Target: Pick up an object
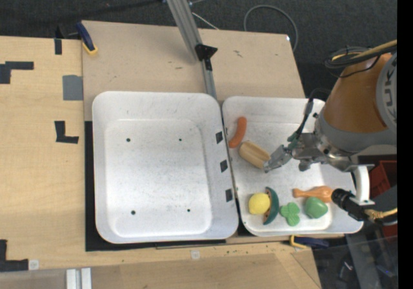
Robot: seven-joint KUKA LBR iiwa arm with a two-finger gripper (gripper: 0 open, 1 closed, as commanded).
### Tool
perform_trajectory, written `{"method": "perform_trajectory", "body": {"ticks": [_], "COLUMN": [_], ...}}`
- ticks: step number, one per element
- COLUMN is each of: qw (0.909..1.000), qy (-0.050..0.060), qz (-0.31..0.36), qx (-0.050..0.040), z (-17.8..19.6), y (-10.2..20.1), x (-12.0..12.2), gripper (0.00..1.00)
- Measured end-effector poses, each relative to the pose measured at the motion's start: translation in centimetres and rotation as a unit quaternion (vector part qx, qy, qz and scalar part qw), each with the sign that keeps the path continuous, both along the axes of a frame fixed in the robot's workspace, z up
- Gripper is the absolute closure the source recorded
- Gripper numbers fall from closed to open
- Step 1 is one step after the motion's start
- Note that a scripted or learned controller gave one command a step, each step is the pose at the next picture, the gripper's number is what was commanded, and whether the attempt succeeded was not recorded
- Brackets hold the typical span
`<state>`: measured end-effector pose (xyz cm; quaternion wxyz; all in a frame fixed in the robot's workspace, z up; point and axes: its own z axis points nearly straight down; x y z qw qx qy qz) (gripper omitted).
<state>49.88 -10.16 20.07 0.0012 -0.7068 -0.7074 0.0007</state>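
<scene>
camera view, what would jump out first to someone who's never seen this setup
The big grey and orange arm reaching in from the right stands out first, its gripper low over the right bin beside a tan bread roll. Next come the bright toys in that bin: an orange sausage near the top left, and a yellow lemon, green vegetables and a carrot along the bottom. The left bin is plain white.
</scene>
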Motion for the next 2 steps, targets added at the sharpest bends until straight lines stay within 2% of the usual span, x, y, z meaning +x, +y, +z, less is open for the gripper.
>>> {"method": "perform_trajectory", "body": {"ticks": [1,2], "qw": [1.0000,1.0000], "qy": [0.000,0.002], "qz": [0.000,-0.001], "qx": [-0.0001,0.0002], "z": [0.0,-4.6], "y": [0.0,-0.1], "x": [0.0,-0.8], "gripper": [0.00,0.00]}}
